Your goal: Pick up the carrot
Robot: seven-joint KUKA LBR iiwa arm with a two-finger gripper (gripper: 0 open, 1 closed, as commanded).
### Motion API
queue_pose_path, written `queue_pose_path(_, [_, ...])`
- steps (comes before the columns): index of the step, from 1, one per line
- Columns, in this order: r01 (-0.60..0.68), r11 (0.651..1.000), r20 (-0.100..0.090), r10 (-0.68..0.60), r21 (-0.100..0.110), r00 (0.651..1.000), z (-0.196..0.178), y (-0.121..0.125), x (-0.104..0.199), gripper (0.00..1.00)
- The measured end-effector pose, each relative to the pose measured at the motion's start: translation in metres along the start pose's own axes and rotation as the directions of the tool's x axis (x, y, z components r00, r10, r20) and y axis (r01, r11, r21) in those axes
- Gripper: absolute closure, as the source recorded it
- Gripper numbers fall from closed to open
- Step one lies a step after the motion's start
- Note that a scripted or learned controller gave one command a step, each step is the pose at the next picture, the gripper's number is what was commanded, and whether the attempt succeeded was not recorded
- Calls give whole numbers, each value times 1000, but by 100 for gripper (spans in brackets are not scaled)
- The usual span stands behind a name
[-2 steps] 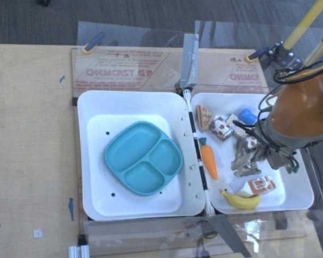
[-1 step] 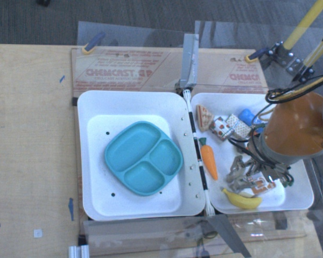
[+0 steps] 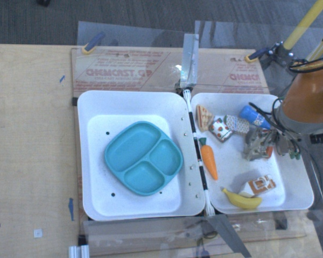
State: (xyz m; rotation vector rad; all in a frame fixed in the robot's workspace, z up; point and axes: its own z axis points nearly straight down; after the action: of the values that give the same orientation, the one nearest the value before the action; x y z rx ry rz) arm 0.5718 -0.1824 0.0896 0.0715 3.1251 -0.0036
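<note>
The orange carrot with a green top lies along the left wall of the right bin, pointing toward the front. My gripper hangs low over the middle of that bin, about a hand's width to the right of the carrot and apart from it. The grey arm with its orange band reaches in from the right above it. A small red item sits right beside the gripper.
The left bin holds a blue divided plate. In the right bin lie a waffle-like slice, a small strawberry carton, a blue can, a banana and a small box.
</note>
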Motion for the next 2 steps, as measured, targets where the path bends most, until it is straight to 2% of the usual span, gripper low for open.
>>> queue_pose_path(1, [524,852,-6,-524,-9,852,-86,78,29,0])
queue_pose_path(2, [722,692,-1,-722,-8,692,-1,58,70,0])
